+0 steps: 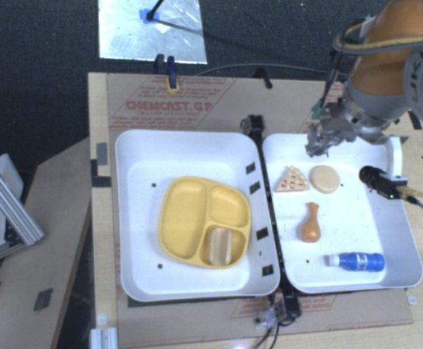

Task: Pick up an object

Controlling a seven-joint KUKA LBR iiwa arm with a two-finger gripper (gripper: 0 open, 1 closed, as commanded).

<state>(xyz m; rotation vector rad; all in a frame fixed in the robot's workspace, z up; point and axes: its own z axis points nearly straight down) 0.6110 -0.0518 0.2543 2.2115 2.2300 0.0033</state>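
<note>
Two shallow white bins sit side by side on the tabletop [124, 107], the left bin [135, 195] in the middle of the frame and the right bin [400, 246] toward the right edge. The left bin holds a yellow divided plate [197, 213], with a pale tan piece [221, 246] lying in its lower right compartment. The right bin holds four loose things. A triangular pizza slice [292, 180] lies near the bin's upper left, its tip pointing toward the top of the frame. Just beside it to the right lies a round beige disc [325, 178]. Below them, near the bin's middle, lies an orange-brown drumstick [311, 223], its long axis running almost straight up and down the frame, thin end toward the top and thick end toward the bottom. Near the lower right of the bin lies a blue bottle [357, 262] on its side, its long axis running left to right with the white cap end pointing left. The arm [397, 46] comes in from the upper right of the frame, and the pincer [319, 145] hangs over the upper edge of the right bin, above the pizza slice and the disc; whether it is clenched or released cannot be told, and nothing is seen within it.
</note>
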